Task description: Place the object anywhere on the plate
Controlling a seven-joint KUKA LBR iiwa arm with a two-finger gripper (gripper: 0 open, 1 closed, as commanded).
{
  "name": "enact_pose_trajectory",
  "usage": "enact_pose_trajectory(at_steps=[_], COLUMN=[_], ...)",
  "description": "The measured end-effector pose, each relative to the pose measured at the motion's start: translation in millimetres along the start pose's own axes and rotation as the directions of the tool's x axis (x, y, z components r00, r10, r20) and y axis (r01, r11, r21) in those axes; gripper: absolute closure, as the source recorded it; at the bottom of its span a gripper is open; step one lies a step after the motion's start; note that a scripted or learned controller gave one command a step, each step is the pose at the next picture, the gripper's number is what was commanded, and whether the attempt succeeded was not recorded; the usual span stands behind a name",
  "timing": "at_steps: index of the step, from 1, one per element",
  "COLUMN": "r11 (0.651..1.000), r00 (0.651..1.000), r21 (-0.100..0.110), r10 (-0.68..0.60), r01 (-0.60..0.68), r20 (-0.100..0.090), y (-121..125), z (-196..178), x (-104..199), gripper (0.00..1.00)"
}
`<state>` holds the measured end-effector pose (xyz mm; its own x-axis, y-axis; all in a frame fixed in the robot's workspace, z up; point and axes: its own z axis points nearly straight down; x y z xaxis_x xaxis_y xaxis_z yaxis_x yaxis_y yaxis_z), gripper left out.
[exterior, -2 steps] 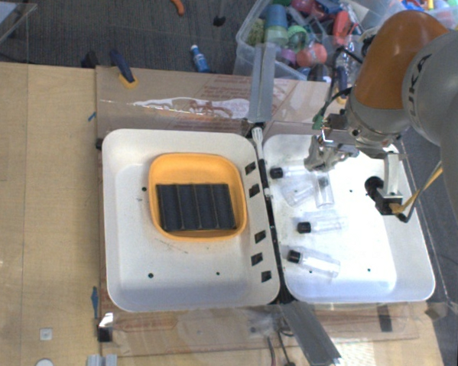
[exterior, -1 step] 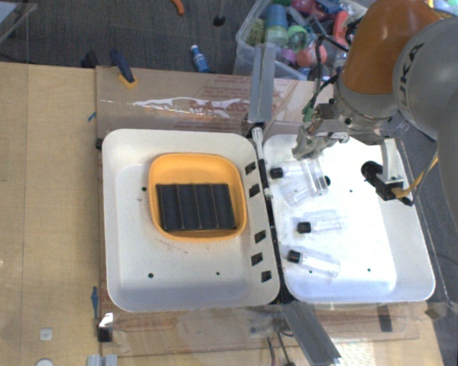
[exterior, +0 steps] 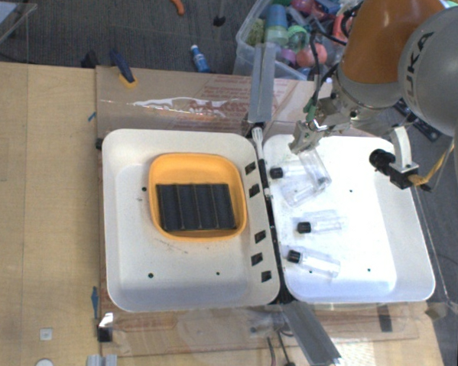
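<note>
An orange plate [exterior: 162, 175] sits in the left bin [exterior: 125, 272], and a black ribbed block [exterior: 196, 206] lies flat on it. The right bin [exterior: 379, 247] holds three clear vials with black caps: one [exterior: 291, 188] near the divider at the back, one [exterior: 321, 223] in the middle, and one [exterior: 314, 261] toward the front. My gripper [exterior: 308, 140] hangs over the back left part of the right bin, just above and behind the rearmost vial. Clear plastic below it blends with that vial, so I cannot tell whether anything is held.
A row of black clips [exterior: 259, 218] runs along the divider between the bins. A grey post [exterior: 260, 88] stands behind the divider. A tub of coloured clutter [exterior: 298, 29] sits behind the bench. The arm's orange band [exterior: 382, 41] looms over the right bin's back edge.
</note>
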<state>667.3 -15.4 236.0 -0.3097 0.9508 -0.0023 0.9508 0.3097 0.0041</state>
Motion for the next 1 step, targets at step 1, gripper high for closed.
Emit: enact_pose_trajectory(at_steps=[1], r11=[0.965], r00=[0.965], r21=[-0.002], r10=[-0.263], r01=[0.263], r20=[0.001], y=[0.8], z=[-34.1], x=[1.0], gripper=[1.00])
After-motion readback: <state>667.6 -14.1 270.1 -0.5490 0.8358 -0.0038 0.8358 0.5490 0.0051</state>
